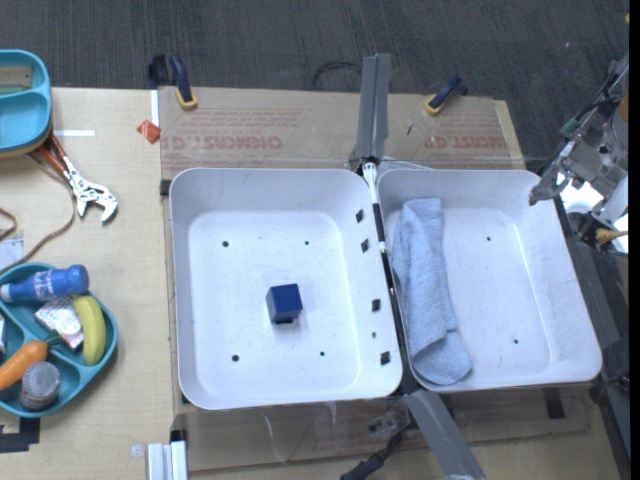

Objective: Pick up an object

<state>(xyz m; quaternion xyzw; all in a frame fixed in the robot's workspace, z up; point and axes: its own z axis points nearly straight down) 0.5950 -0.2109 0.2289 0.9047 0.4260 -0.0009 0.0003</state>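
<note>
The blue cube (284, 302) was located in the left bin (200, 268), well apart from the gripper (590, 173), whose state could not be determined.

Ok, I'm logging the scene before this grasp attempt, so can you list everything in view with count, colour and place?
bins: 2, white, side by side mid-bench
cube: 1, dark blue, left bin floor
cloth: 1, light blue-grey, right bin, along its left wall
clamps: 2, blue and yellow, back edge of the cardboard
wrench: 1, silver, bench left of the bins
divided tray: 1, teal, lower left
bottle: 1, blue and white, in that tray
banana: 1, yellow, in that tray
carrot: 1, orange, in that tray
second tray: 1, teal, upper left
end effector: 1, grey-white, right edge, above the right bin's rim
</note>
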